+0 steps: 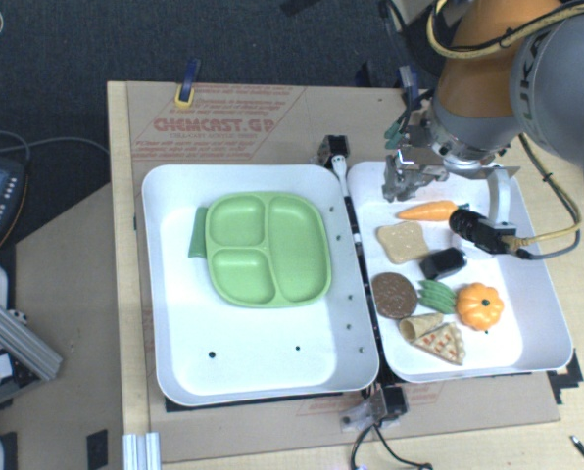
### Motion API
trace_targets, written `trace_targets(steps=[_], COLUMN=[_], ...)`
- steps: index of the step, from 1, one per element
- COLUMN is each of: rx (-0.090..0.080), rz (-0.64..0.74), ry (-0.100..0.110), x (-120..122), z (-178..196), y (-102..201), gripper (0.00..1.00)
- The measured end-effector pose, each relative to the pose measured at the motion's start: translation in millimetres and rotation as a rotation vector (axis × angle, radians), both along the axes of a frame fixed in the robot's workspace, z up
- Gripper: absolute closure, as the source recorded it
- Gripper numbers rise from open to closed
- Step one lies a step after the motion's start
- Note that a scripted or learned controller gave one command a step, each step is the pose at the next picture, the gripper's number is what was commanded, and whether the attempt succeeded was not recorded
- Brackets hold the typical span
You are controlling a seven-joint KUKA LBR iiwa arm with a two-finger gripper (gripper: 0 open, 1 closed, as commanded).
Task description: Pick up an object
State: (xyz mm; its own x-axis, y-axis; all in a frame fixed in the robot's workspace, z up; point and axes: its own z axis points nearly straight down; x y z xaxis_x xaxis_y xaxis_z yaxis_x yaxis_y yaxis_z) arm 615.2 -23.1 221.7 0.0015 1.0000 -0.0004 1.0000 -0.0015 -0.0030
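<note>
- Orange and glossy, the carrot (427, 211) lies at the far end of the right bin (522, 339), and the tool (407, 182) hangs just over its blunt end. We take it as the likeliest target.
- We can't tell whether the tool is open or closed from this slant, and nothing is visibly gripped.
- To pick well, we'd centre over the carrot's thick middle rather than the thin tip. We'd close across its narrow width, not along its length.
- It's a smooth, tapered cone, so a grip near the point could squirt it out sideways.
- We'd watch the bin wall close behind and the bread (402, 242) just beside. A straight, vertical descent should avoid nudging either.
- The bread is flat, pale and matte, hard to get under.
- Next to it sits a small black block (442, 262), boxy and an easy shape to pinch.
- A brown disc (394, 295) lies thin and round, with a green pod (437, 295) touching it.
- The pumpkin (479, 305) is ribbed and rounded, probably too bulgy for a sure hold.
- The pizza (441, 342) wedge is flat, near the front rim.
- In the left bin (243, 355) there's a green divided plate (267, 248) with a smooth plastic look, well apart from the action.
</note>
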Motion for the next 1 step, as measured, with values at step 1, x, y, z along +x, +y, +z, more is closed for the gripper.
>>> trace_targets(steps=[1], rx=[0.001], rz=[0.003], ry=[-0.006], x=[-2.2], z=[12.7], y=[6.6], gripper=[1.00])
